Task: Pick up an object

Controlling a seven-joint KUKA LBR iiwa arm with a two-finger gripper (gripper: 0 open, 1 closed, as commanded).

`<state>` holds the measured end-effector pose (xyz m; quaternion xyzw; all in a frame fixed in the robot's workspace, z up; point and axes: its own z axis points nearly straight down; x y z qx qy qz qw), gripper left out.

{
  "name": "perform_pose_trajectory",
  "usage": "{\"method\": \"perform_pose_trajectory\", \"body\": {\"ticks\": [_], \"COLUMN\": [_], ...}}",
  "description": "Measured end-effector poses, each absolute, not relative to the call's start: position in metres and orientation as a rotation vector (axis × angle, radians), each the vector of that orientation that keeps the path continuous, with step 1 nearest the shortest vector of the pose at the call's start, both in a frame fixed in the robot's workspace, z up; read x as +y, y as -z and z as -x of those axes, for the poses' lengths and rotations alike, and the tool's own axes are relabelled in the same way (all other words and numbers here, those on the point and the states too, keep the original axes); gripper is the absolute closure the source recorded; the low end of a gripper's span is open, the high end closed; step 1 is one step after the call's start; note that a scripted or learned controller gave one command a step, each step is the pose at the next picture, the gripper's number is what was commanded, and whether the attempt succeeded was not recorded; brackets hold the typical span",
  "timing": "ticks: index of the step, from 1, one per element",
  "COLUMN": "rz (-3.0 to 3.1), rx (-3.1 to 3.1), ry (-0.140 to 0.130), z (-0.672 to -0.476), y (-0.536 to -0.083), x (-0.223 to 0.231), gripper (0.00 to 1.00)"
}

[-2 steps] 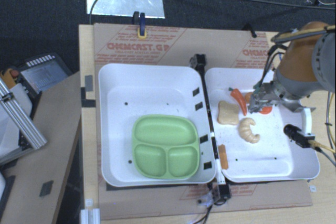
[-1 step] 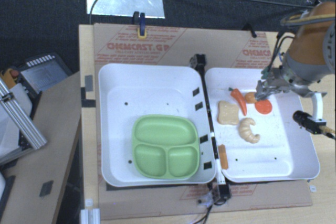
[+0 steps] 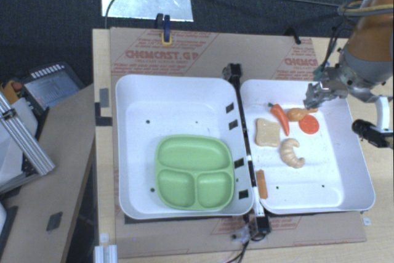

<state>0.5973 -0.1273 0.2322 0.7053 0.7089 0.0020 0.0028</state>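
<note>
The gripper hangs over the right bin near that bin's one o'clock corner, at the end of the grey arm with its orange band; whether it is open or closed cannot be told from this view, and nothing is seen held in it.

Just below it, at about seven o'clock from the tool, lies a small orange-brown piece of toy food, very close to the tool tip. Touching or nearly touching that piece, a red tomato slice sits at its five o'clock. At its nine o'clock lies a red chili pepper, slanted. A tan slice of bread lies flat at the pepper's seven o'clock, and a pale croissant lies at the bread's four o'clock. A thin orange stick rests by the bin's left wall, towards seven o'clock.

The left bin holds a green divided plate at its six o'clock side.
</note>
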Motion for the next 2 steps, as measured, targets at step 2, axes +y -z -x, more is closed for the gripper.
{"method": "perform_pose_trajectory", "body": {"ticks": [2], "rz": [-2.212], "rx": [2.231], "ry": [-0.002], "z": [-0.596], "y": [-0.281], "x": [-0.074], "gripper": [1.0]}}
